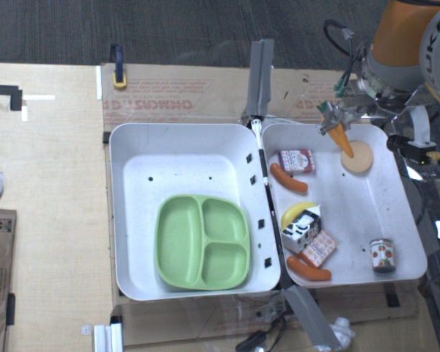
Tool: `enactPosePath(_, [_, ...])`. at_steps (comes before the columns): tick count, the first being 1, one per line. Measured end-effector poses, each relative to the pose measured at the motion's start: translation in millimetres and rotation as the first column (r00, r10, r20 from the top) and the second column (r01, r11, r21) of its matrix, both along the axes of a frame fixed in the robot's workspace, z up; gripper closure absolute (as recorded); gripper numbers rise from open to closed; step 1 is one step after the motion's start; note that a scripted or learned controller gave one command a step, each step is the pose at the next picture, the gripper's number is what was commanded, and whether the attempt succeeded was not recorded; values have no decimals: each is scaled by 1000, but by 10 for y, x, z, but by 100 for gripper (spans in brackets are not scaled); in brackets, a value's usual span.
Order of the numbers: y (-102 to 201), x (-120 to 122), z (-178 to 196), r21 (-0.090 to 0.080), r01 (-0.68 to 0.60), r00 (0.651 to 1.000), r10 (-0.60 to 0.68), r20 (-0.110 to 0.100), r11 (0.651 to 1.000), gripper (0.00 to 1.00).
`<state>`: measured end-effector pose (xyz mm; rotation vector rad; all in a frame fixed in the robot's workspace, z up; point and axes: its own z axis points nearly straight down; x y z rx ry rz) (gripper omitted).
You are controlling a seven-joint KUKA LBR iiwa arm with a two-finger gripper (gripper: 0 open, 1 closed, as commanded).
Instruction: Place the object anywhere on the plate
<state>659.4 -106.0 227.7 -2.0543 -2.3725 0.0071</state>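
Two white bins side by side: left bin [132, 160] carries a green three-compartment plate [202, 242], nothing on it. Right bin [396, 196] carries the loose items. Arm [407, 28] is in over the right bin's far edge. Gripper [336, 119] has its fingers clamped on the thick end of an orange carrot [342, 139], tip angled down toward a round tan disc [357, 157]. The carrot looks like light, stiff, smooth toy plastic; its taper may slip, so gripping the thick end seems sound. Plate lies well apart, leftward.
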Motion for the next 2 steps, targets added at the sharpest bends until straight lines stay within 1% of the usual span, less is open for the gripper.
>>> enactPosePath(1, [748,-362,-283,0,-17,1000,17,-1,1000,100])
enactPosePath(2, [1280,-897,-403,0,-99,995,99,-2,995,100])
